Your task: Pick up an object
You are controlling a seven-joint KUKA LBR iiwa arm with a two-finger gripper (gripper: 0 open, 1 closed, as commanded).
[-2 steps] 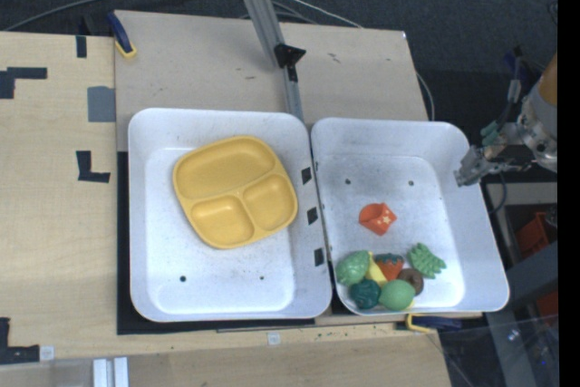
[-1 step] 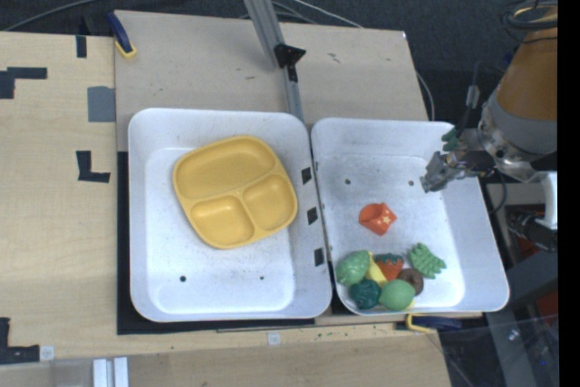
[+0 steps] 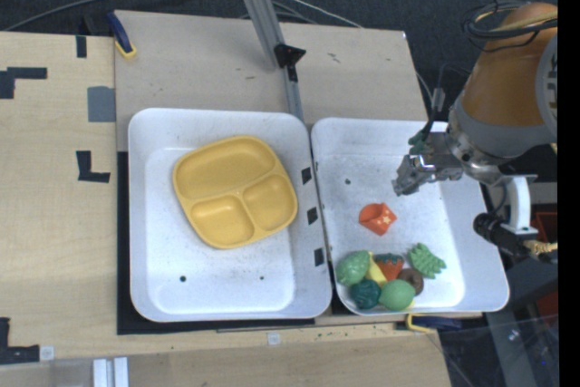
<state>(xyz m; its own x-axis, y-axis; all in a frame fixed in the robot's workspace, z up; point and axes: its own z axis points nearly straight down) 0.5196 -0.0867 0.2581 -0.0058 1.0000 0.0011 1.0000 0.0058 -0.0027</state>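
Orange block (image 3: 378,217) is seen just below-left of gripper (image 3: 405,183).
No long axis is apparent; finger opening cannot be told, nothing is seen held.

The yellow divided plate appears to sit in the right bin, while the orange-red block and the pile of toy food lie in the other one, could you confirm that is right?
Not quite: the yellow divided plate sits in the left bin, as the camera view shows. The orange-red block and the pile of toy food lie in the other one, the right bin, just as you said.
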